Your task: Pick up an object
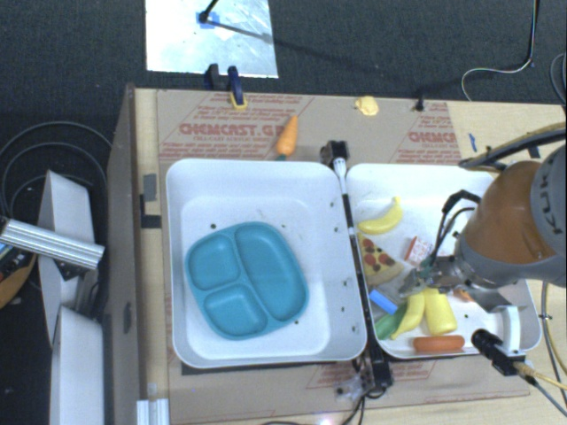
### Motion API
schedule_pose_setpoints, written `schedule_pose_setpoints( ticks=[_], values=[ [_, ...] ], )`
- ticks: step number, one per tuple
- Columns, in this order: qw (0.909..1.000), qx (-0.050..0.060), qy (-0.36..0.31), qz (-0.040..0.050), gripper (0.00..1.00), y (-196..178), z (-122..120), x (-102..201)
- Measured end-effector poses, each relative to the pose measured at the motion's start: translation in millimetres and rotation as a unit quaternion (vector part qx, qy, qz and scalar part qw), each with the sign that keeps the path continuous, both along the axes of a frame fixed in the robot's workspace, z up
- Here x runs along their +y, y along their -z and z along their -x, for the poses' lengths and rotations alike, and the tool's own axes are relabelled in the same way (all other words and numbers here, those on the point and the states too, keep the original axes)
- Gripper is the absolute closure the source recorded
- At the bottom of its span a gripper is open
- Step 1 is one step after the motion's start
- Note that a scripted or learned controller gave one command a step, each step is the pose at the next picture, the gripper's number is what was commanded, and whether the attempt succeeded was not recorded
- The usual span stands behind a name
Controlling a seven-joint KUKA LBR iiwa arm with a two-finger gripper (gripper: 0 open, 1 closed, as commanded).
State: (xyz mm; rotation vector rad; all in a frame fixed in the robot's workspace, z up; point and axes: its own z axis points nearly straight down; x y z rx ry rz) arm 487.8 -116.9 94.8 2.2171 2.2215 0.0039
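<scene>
The right bin (461, 177) holds several toy foods: a yellow banana (383, 219), a pizza slice (379, 260), a small red-and-white packet (416, 250), a yellow block (437, 312), a yellow-green piece (406, 315), a blue piece (383, 303) and an orange-red sausage (438, 344). My gripper (423, 275) hangs low over the bin's middle, just above the yellow block and right of the pizza slice. The arm's grey body and orange band (509, 215) cover the bin's right part.
The left bin (204, 181) holds a blue divided plate (246, 278). An orange carrot toy (285, 137) and a yellow bit (367, 106) lie on the cardboard behind the bins. A black clip (337, 155) sits at the bins' shared rim.
</scene>
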Motion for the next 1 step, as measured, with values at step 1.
schedule_pose_setpoints(
  ticks=[1],
  values=[
    [1.0, -0.005, -0.005, -0.0003, 1.0, -95.5, -60.6, 64.4]
  ],
)
